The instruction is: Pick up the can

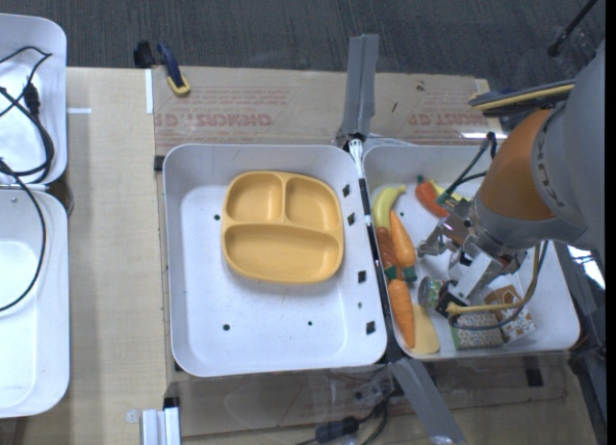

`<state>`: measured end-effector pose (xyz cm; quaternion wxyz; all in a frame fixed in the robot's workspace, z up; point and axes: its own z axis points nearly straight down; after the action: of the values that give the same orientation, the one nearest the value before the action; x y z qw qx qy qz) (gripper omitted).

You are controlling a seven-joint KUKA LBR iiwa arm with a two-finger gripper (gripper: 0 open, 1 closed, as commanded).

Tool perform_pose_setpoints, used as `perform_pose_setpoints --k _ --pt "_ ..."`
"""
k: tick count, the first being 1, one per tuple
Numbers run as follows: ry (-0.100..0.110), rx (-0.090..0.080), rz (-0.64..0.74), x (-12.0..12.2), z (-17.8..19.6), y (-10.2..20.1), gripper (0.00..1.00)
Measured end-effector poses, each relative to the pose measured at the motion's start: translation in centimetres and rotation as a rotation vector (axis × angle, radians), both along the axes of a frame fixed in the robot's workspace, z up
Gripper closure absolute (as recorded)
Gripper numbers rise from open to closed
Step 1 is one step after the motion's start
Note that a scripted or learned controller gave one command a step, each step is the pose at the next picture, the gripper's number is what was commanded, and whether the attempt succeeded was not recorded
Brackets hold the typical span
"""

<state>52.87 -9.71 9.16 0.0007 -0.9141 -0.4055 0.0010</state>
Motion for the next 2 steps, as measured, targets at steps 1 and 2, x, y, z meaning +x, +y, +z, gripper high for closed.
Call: perform_pose_setpoints --k 1,2 --pt "0.001 -0.002 -0.144 4.0 10.6 -6.6 0.00" --pt "-0.022 -0.001 -0.382 0.5 2.6 -4.5 0.00"
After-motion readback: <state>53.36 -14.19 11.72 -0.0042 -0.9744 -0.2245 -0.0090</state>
